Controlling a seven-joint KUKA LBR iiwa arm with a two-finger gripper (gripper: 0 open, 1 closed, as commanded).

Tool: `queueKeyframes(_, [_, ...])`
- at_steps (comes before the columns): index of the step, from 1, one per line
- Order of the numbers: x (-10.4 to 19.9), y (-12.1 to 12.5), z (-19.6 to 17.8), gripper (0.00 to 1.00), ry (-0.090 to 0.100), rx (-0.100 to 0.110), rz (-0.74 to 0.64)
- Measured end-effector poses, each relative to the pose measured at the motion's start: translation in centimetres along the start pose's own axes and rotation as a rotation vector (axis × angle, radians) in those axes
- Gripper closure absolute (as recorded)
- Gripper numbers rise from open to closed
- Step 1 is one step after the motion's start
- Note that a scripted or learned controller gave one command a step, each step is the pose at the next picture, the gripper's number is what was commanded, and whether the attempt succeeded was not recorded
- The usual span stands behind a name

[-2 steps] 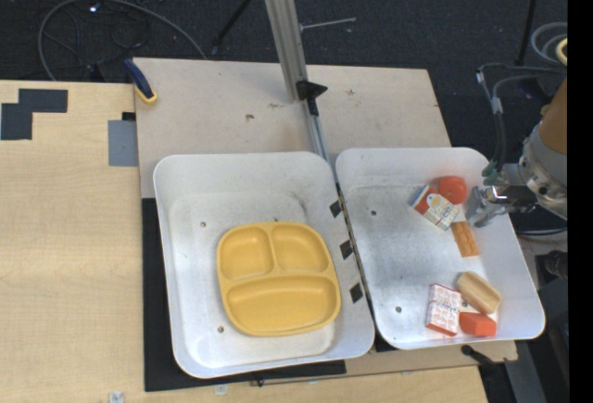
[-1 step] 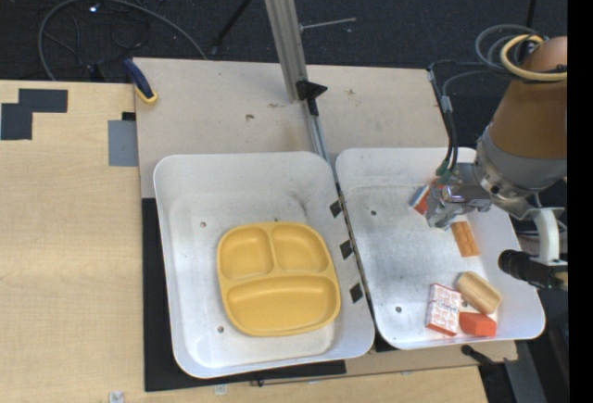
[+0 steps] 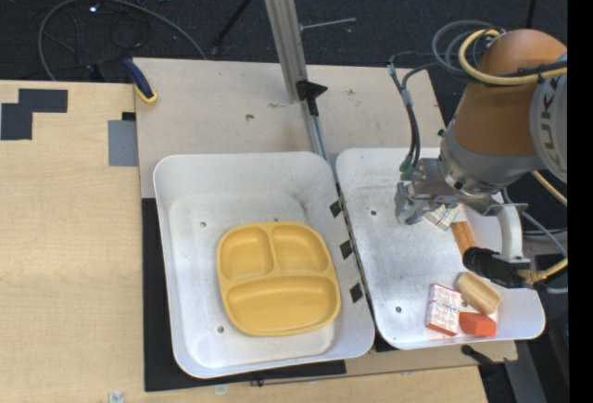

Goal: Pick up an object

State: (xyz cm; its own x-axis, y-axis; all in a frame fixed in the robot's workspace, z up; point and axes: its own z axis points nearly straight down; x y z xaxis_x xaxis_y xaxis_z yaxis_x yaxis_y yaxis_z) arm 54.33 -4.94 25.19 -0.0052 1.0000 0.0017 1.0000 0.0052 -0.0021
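Gripper (image 3: 414, 207) hangs low over the right bin (image 3: 389, 271) (finger state unclear), yellow tray (image 3: 276, 278) left

Two bins side by side on the bench, left bin (image 3: 185, 207) with a divided tray (image 3: 276, 278) sitting near its middle, right bin (image 3: 389, 271) with a small box (image 3: 444, 309) and a couple of blocks (image 3: 478, 293) bunched in its near right corner, gripper (image 3: 414, 205) over that bin's far side
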Motion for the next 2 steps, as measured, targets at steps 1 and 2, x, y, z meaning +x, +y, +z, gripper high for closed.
queueKeyframes(1, [4.4, 0.1, 0.1, 1.0, 0.0, 0.001, 0.0])
queueKeyframes(2, [9.8, 1.6, 0.5, 1.0, -0.001, 0.0, 0.0])
